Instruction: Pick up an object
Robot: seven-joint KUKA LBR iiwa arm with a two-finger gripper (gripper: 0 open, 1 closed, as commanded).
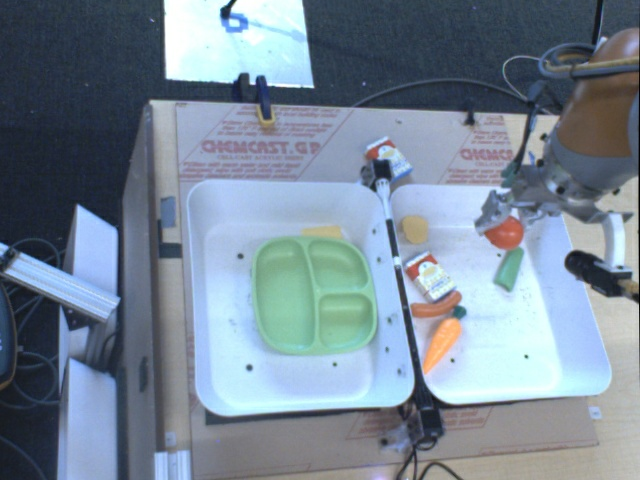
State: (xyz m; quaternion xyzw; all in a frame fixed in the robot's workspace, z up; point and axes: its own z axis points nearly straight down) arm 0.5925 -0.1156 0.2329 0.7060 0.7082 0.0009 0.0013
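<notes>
Carrot [441, 340] in right bin [560, 368]; green tray [313, 294] in left bin [215, 298].

bins [225, 388]: plain white, both alike
tray [314, 294]: pale green, in the left bin
carrot [441, 340]: orange, green tip, right of tray
sausage [436, 308]: red-orange
carton [431, 275]: red and white print
tomato [505, 233]: red
pepper [509, 269]: green
bench [300, 148]: tan board, red lettering
arm [598, 108]: grey, orange band
floor [70, 88]: dark carpet
</notes>
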